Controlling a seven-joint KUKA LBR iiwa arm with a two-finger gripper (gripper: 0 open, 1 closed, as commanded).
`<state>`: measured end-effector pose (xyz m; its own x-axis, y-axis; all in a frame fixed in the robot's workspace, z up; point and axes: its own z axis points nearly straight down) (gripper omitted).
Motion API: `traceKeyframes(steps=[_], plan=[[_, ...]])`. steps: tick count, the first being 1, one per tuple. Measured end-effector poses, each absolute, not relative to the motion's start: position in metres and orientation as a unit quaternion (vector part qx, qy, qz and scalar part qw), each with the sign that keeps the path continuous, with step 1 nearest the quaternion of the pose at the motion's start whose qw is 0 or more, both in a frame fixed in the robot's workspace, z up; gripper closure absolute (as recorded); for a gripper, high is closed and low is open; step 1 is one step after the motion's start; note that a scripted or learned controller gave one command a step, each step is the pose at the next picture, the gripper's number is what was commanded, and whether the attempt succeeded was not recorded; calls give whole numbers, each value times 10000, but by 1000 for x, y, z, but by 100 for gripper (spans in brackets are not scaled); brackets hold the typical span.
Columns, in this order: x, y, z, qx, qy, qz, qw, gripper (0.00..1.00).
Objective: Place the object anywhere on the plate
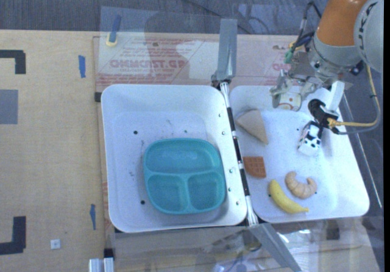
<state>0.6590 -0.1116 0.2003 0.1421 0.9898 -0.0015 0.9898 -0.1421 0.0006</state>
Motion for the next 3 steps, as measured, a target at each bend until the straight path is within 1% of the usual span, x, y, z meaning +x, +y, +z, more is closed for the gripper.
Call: traceKeyframes(steps=[1, 2, 3], plan=[[552, -34, 301, 7386, 6741, 1, -3, 100], [559, 28, 231, 7218, 6921, 0, -4, 100], [516, 117, 188, 6216, 7834, -4, -11, 100]])
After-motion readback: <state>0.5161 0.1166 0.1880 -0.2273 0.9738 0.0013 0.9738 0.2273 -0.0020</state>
